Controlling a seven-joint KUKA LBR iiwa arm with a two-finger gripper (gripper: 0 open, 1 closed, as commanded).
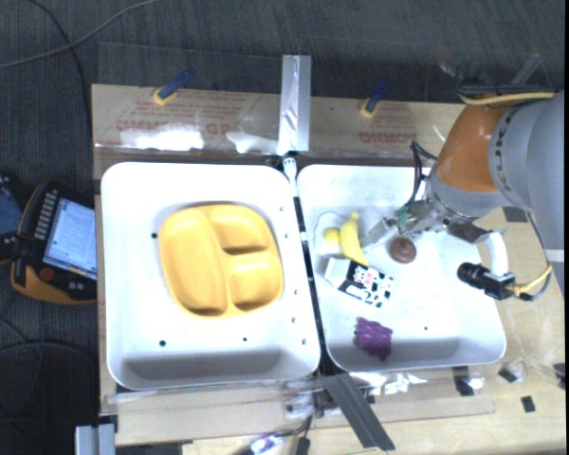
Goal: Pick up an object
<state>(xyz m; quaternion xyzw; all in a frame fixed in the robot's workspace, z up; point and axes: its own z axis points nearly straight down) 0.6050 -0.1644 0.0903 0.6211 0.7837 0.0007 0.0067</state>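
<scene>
Reaching gripper (404,238) beside banana (348,238)

Robotics lab, test-cell setup. Two white bins (303,254) are set side by side on a plywood surface (209,112), with clear sheeting held down by blue-and-yellow clamps (174,86). A grey industrial arm (512,154) with an orange band is seen reaching in from the right. A teach pendant (57,245) is laid on dark carpet (38,64), and loose cables (47,17) are run across it.
</scene>
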